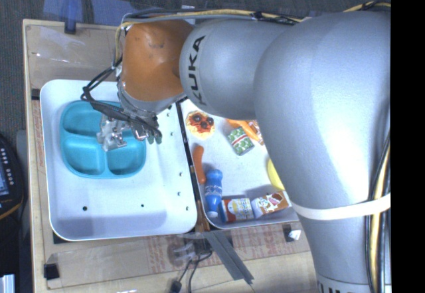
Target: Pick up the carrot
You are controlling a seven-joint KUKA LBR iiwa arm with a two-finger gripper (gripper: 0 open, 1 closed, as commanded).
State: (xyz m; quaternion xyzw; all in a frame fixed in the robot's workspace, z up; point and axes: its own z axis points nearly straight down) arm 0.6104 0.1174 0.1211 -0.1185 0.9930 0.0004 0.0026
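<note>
Arm [279, 86] reaches in from right, across right bin [247, 222], wrist over left bin [106, 218]. Gripper [118, 133] hangs above blue divided dish [86, 152] in left bin; cannot tell gripper state, nothing visibly held. Carrot [197, 162] lies in right bin along its left wall, just above blue bottle [212, 193], well apart from gripper. Pizza slice [200, 124], green can [241, 141], ketchup bottle [238, 207], small red carton [271, 202] also in right bin
</note>
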